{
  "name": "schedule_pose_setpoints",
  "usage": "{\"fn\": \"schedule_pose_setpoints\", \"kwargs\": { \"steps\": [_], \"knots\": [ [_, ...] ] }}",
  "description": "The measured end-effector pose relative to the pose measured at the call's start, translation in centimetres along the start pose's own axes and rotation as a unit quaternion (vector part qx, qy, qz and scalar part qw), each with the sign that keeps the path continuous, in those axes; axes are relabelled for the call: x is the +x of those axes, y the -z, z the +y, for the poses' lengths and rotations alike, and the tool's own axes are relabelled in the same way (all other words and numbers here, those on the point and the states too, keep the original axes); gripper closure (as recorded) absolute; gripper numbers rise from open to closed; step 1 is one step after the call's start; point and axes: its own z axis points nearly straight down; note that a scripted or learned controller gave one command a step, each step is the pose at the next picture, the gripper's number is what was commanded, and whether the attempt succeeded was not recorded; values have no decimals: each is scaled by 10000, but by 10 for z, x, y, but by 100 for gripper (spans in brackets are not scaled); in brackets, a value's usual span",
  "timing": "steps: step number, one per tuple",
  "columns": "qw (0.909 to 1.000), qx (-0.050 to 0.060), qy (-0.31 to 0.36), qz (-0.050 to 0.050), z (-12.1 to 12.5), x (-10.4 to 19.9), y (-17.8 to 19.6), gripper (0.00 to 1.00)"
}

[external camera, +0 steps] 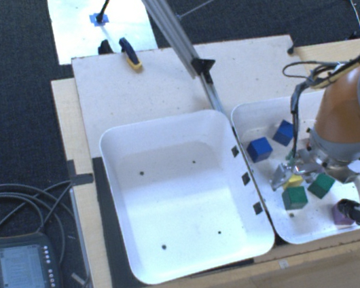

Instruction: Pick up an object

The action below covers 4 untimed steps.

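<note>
Reaching in from the right, the grey arm (pixel 354 112) with its orange band is hanging over the right bin (pixel 248 117), and its gripper (pixel 290 174) is sitting low among the blocks there. Whether the jaws are apart or together is not something this view is showing, so I cannot tell. 2 blue blocks (pixel 259 149) (pixel 283 132) are lying near the bin's far left part, apart from each other. A yellow-topped green block (pixel 294 194) is sitting just beside the gripper's metal parts, with another green block (pixel 321 185) close to its right. A purple object (pixel 341 215) is resting near the bin's front edge. The left bin (pixel 175 196) is standing alongside, touching the right one.
</note>
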Motion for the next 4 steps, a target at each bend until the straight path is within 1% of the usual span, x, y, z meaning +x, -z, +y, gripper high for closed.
{"fn": "schedule_pose_setpoints", "kwargs": {
  "steps": [1,2,4],
  "knots": [
    [10000,-15,3,-2,0,0,-11,0],
    [10000,-31,12,-3,1,0,0,100],
    [10000,-51,14,-10,2,-2,87,100]
  ]
}}
